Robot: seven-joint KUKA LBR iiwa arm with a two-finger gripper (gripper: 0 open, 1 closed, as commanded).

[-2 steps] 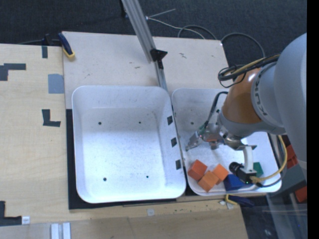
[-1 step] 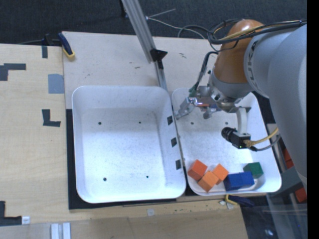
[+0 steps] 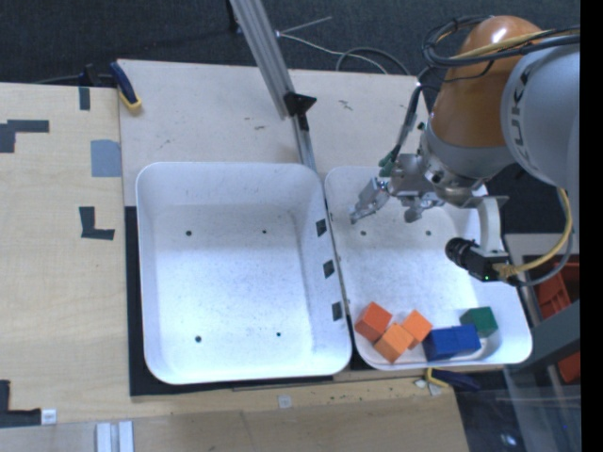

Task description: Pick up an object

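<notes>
Four blocks [image 3: 422, 332] cluster at the right bin's [image 3: 396, 262] near edge, well apart from my empty, part-open claw [image 3: 386, 202] at its far end.

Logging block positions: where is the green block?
The green block sits in the right bin, at its near right corner, just behind the blue block.

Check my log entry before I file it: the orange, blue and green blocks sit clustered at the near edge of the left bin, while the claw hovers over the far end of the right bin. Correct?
Not quite. The camera view shows the orange blocks, blue block and green block clustered at the near edge of the right bin, not the left bin. The claw does hover over the right bin's far end.
</notes>
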